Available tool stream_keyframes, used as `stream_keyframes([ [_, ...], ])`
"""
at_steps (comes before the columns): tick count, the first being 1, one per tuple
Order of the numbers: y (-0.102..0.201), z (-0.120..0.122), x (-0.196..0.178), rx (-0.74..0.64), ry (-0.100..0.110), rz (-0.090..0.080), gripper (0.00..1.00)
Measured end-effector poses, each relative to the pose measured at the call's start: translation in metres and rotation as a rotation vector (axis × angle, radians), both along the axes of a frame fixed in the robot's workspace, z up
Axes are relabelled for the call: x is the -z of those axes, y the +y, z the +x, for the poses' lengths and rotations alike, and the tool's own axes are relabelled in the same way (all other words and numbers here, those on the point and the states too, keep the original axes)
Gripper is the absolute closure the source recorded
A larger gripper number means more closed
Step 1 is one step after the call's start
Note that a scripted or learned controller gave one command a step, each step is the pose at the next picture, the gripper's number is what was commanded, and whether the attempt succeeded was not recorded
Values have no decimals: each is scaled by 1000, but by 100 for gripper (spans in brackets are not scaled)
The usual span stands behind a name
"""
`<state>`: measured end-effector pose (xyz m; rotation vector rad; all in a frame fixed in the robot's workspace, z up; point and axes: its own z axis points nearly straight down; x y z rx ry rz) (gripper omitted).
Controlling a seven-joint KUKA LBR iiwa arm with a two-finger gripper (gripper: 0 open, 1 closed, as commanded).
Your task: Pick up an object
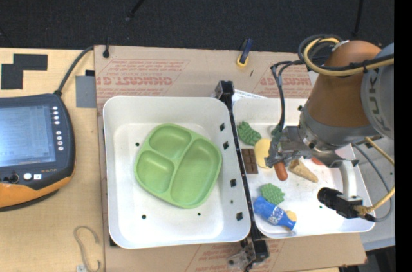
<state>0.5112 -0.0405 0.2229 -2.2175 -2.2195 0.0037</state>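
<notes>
My gripper [278,160] is low in the right bin [367,226], near its left half. Just under it lies a small red sausage [282,172], touching or nearly touching the gripper's tip. A yellow piece [261,150] sits right beside the gripper on its left. To the gripper's right a tan wedge [303,170] rests on the bin floor. A brown chocolate bar [250,160] lies against the bin's left wall. Nothing is visibly lifted.
The right bin also holds a green leafy toy [248,132] at the back, a green broccoli piece [272,192] and a blue bottle [274,213] at the front. A green divided plate [178,164] fills the middle of the left bin [122,213]. A teach pendant [32,139] lies at far left.
</notes>
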Motion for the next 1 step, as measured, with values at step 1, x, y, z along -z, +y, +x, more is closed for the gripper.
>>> stream_keyframes([
  [1, 13, 4, -13, 0, -1, 0, 100],
])
